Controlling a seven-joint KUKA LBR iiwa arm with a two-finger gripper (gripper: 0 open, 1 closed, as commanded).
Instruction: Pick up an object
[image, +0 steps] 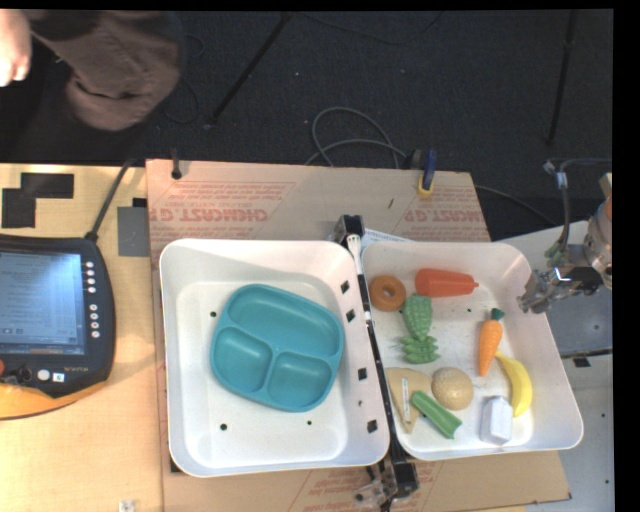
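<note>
The right bin (540, 330) holds several toy foods: a brown donut (387, 293), a red sausage-shaped piece (445, 283), a green leafy piece (418, 330), an orange carrot (488, 343), a yellow banana (516, 384), a tan potato (452, 387), a green cucumber (435, 413) and a white block (496, 420). My gripper (538, 293) hangs at the right bin's far right rim, right of the carrot and apart from every object. Nothing shows in its grasp.
A teal divided plate (277, 345) lies in the left bin (190, 300). A tablet screen (45, 310) sits on the bench at the left. Cardboard (300, 205) lies under both bins. A black divider strip (365, 340) runs between the bins.
</note>
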